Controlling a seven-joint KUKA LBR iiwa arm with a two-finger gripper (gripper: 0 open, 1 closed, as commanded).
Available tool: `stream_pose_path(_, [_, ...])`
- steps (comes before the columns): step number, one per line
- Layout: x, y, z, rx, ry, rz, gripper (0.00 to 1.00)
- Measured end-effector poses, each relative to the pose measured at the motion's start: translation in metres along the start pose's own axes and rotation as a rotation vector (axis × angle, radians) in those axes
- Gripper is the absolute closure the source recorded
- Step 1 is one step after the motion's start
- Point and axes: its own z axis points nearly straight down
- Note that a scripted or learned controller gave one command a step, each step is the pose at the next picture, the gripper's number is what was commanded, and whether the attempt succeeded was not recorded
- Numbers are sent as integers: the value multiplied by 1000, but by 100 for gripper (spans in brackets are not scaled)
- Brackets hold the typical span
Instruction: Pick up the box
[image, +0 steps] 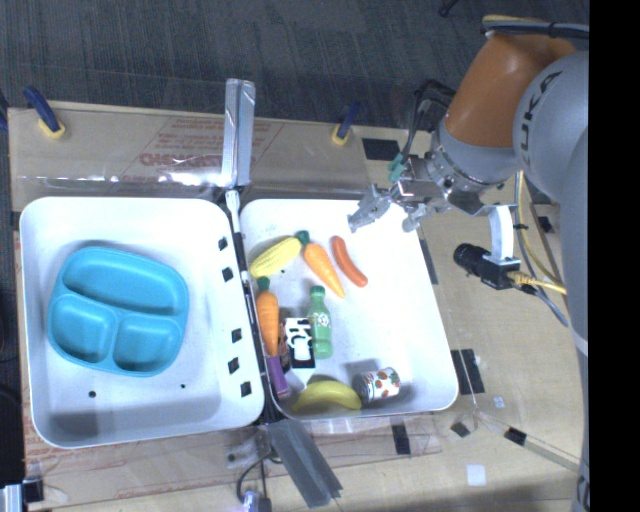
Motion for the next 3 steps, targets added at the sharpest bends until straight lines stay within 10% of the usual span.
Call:
stream_pose_path(1, [-41, -117, 74, 1, 0, 188, 0])
stream_pose_path(2, [32, -92, -153, -4, 1, 445, 0])
stream_pose_path(3, [33, -91, -162, -2, -1, 433, 100])
